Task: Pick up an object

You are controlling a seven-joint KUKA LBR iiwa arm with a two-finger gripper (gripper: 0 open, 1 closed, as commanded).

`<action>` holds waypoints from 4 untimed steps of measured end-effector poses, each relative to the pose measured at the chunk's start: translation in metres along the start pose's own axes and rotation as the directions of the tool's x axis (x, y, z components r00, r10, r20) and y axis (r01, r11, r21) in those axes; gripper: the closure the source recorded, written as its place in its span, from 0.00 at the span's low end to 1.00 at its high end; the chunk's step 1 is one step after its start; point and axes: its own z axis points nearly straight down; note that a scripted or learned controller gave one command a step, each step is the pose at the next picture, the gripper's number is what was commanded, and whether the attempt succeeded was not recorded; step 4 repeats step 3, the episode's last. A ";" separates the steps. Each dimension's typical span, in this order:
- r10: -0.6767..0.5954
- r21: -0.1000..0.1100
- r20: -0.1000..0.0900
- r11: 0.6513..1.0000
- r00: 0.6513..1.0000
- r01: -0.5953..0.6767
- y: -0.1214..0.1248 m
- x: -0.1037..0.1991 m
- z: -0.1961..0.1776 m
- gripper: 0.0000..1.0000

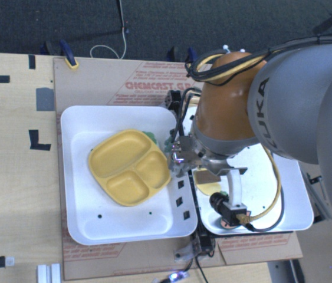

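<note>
A yellow divided plate (pixel 129 166) with three compartments lies tilted in the left white bin (pixel 83 217). A small green thing (pixel 150 137) peeks out from behind the plate's far right edge. The arm's orange band and wrist (pixel 227 108) hang over the divider between the two bins, hiding the gripper beneath. A pale yellow thing (pixel 208 187) shows in the right bin (pixel 295 214) just under the wrist. Nothing is seen held.
Black cables and a connector (pixel 227 211) dangle from the wrist over the right bin's front. The bins rest on a cardboard sheet (pixel 154 84) on a wooden bench. A blue and yellow clamp (pixel 68 56) sits at the cardboard's far left corner.
</note>
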 end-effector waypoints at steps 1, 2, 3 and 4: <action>0.019 -0.013 0.006 1.000 1.000 -0.019 0.000 -0.118 -0.088 1.00; 0.015 -0.022 0.008 1.000 1.000 -0.015 -0.001 -0.192 -0.232 1.00; 0.008 -0.006 0.004 1.000 1.000 -0.008 -0.001 -0.187 -0.234 1.00; 0.008 -0.006 0.004 1.000 1.000 -0.008 -0.001 -0.187 -0.234 1.00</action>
